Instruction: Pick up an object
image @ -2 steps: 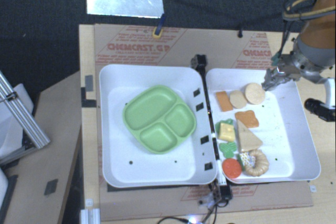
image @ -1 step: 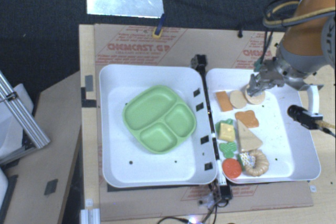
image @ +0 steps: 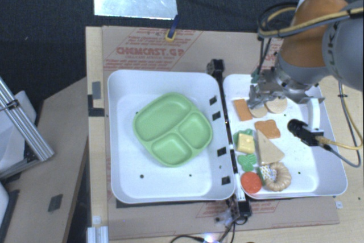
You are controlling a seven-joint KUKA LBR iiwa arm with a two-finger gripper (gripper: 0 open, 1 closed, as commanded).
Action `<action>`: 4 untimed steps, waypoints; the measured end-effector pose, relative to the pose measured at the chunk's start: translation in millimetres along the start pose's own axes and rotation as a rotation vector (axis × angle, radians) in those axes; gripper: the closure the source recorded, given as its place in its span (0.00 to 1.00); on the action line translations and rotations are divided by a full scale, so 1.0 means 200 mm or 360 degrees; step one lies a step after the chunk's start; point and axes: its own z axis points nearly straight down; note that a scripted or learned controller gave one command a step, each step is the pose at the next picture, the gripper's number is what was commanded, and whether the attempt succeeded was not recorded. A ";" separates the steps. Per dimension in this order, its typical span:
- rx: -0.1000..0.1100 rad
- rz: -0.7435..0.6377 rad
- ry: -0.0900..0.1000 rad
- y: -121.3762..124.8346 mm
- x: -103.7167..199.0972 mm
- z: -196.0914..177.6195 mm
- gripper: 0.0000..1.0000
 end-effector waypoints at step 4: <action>0.0001 0.0001 0.0002 -0.04 0.06 -0.05 1.00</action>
